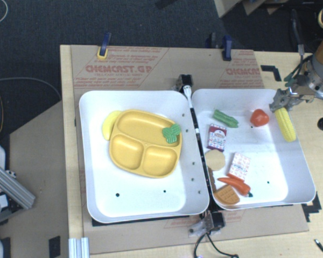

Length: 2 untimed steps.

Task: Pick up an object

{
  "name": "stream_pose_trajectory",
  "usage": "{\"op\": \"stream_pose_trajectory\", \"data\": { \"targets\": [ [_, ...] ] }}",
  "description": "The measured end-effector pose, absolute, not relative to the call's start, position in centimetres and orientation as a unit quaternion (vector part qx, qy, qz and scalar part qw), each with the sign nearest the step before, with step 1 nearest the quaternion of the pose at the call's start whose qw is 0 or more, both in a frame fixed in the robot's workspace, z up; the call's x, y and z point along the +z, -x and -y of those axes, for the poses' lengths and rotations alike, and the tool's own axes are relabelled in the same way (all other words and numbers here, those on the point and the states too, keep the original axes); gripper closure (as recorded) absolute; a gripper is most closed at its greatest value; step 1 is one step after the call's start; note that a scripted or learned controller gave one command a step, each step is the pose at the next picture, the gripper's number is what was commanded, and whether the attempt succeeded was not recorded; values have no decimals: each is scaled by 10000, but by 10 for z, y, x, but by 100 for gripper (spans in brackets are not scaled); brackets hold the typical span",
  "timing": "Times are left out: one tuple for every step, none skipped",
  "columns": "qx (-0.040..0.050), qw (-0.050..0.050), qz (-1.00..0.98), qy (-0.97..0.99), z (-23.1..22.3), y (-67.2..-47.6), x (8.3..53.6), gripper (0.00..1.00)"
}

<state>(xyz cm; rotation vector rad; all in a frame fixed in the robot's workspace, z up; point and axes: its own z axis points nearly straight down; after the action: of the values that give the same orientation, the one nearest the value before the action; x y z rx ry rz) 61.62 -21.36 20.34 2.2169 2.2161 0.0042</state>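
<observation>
My gripper [284, 100] hangs over the far right edge of the right bin [290, 190], just above the upper end of a yellow corn cob [287, 124]; whether it touches the cob is unclear. A red tomato [259, 117] lies just left of the cob. Further left are a green pod [226, 118] and a red and white packet [217, 137]. Toward the front lie a round beige biscuit [215, 159], a white and pink packet [239, 165], an orange-red carrot [234, 183] and a brown waffle piece [226, 196].
The left bin [97, 198] holds a yellow divided plate [142, 144] with a green toy [172, 133] on its right rim and a yellow piece [109, 123] at its left. A black divider [196, 138] runs between the bins. Clamps [103, 46] grip the board's far edge.
</observation>
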Motion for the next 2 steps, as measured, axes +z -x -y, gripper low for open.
{"op": "stream_pose_trajectory", "data": {
  "targets": [
    [11, 28, -7073, -7069, 214, -617, 227, 100],
    [0, -17, -7085, -7057, 169, -597, 222, 100]
  ]
}}
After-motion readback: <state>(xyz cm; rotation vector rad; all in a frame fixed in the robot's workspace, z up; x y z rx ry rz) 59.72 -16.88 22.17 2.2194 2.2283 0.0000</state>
